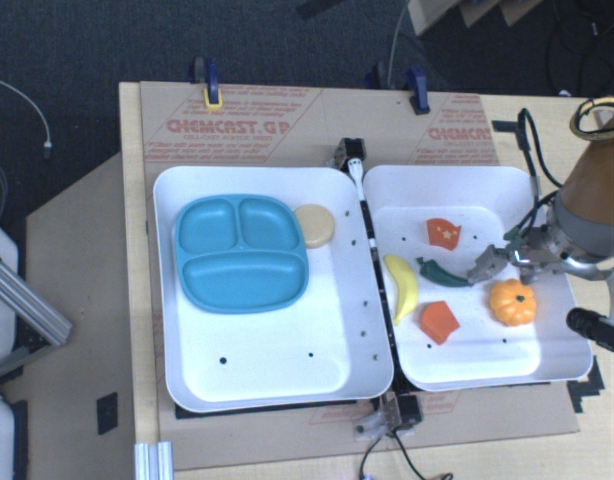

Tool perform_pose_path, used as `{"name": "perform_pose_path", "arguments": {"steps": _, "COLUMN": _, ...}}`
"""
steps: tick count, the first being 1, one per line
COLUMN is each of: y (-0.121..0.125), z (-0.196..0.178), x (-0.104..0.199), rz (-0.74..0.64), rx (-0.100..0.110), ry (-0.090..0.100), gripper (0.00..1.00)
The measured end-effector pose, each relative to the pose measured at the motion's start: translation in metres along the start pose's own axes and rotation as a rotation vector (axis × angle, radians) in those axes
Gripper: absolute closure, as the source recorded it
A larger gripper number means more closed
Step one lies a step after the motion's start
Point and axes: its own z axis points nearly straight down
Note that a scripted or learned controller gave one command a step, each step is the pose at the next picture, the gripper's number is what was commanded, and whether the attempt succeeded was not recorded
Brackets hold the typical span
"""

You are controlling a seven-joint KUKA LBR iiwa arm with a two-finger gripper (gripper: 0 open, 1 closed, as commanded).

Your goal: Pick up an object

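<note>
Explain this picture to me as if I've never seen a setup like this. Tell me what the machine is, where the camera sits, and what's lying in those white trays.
The camera is fixed above a bench and looks down at a slant. On the bench sit two shallow white bins. The left bin holds a blue divided plate and, beside it, a round tan disc.

The right bin holds toy food: a yellow banana, a dark green piece, a red piece with a yellow mark, an orange-red block and a small orange pumpkin.

The machine is a robot arm reaching in from the right. Its gripper hangs over the right bin, near the green piece and the pumpkin. I cannot see anything held in it.
</note>
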Motion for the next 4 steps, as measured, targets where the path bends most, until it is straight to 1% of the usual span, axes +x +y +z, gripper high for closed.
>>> {"name": "perform_pose_path", "arguments": {"steps": 1, "y": 0.002, "z": 0.050, "x": 0.000, "rz": -0.002, "rx": -0.012, "ry": -0.004, "gripper": 0.00}}
{"name": "perform_pose_path", "arguments": {"steps": 2, "y": 0.001, "z": 0.040, "x": 0.000, "rz": -0.001, "rx": -0.010, "ry": -0.005, "gripper": 1.00}}
{"name": "perform_pose_path", "arguments": {"steps": 3, "y": 0.008, "z": -0.017, "x": 0.008, "rz": -0.003, "rx": -0.013, "ry": -0.004, "gripper": 1.00}}
{"name": "perform_pose_path", "arguments": {"steps": 4, "y": 0.005, "z": -0.061, "x": 0.008, "rz": -0.002, "rx": -0.013, "ry": -0.005, "gripper": 1.00}}
